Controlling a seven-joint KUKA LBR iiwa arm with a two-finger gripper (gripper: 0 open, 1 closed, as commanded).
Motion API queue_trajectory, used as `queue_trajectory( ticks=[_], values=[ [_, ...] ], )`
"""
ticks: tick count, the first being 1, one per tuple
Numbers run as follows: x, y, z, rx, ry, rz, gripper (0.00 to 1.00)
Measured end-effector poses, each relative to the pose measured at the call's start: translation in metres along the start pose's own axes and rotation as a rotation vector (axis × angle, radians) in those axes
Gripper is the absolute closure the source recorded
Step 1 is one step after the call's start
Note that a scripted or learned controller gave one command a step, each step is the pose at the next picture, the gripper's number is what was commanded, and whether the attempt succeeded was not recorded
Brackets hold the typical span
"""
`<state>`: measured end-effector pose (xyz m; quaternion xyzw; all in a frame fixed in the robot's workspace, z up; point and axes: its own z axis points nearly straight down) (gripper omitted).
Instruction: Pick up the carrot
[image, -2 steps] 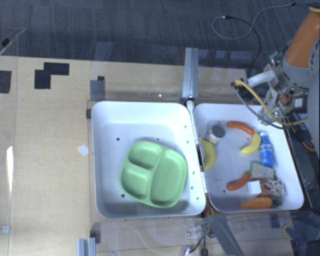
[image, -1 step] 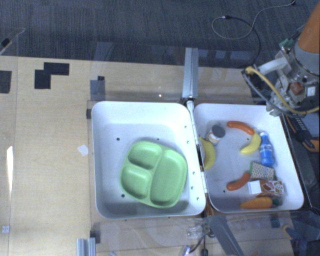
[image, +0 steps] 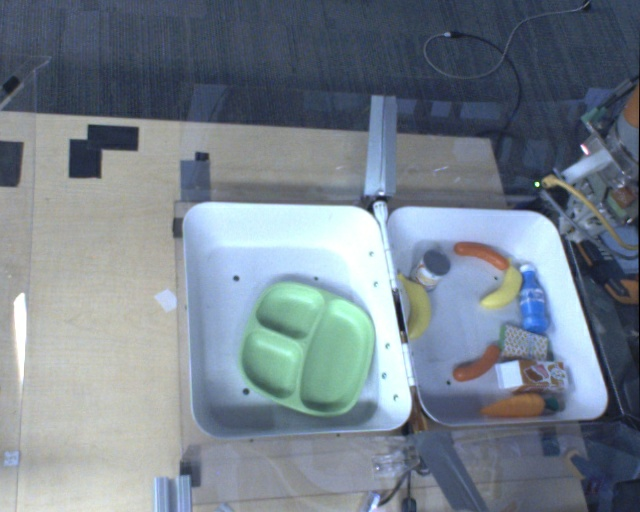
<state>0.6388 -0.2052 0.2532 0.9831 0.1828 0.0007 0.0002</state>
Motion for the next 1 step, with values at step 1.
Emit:
queue_trajectory(
  ticks=[1],
  values=[
    [0.0025, -0.0014, -0.0117, -0.003, 0.003, -0.009, 1.00]
  ],
)
